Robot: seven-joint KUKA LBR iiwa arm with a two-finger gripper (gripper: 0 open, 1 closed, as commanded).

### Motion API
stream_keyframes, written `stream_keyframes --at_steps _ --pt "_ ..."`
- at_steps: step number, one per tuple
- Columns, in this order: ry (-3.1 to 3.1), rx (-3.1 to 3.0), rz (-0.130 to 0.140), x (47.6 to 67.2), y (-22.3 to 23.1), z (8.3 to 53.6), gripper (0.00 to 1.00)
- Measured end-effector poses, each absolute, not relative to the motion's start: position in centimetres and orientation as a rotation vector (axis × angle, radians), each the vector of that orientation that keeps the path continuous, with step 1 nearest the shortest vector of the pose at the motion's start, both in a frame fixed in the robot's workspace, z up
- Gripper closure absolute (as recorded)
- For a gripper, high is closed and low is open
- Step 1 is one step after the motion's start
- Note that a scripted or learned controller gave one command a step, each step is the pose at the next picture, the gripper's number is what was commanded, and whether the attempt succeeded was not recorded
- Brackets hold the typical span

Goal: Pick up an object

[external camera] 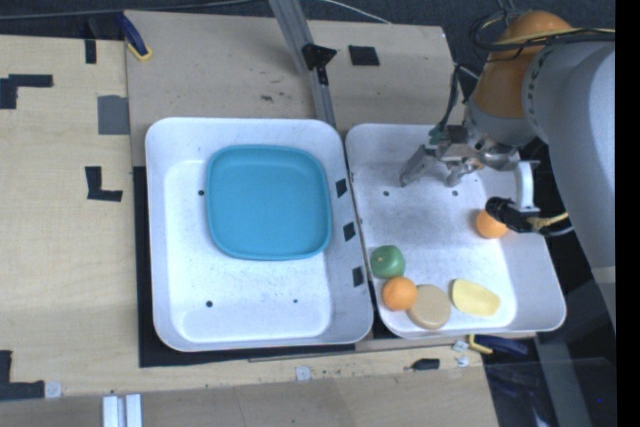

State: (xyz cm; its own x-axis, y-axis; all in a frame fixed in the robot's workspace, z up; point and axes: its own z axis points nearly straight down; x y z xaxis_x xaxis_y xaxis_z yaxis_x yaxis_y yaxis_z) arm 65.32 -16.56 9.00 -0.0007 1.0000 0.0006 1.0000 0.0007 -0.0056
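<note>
Gripper (432, 170) hangs over bare floor at the far end of the right bin (530, 315), fingers spread and holding nothing. Fruit pieces (430, 295) sit well apart along the near wall; one orange ball (490, 225) by the right wall. Pickup not yet begun.

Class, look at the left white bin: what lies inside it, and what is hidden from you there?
Inside the left bin lies one blue plate, flat toward the far end. The bin floor beneath the plate is covered, so whatever may lie under it cannot be seen.
</note>
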Motion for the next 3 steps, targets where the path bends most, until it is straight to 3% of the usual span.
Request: stream_keyframes --at_steps 1,3 --pt "-2.223 -2.220 0.001 65.5 -16.6 10.3 1.00" --pt "-2.224 -2.223 -0.003 66.1 -16.9 20.9 1.00"
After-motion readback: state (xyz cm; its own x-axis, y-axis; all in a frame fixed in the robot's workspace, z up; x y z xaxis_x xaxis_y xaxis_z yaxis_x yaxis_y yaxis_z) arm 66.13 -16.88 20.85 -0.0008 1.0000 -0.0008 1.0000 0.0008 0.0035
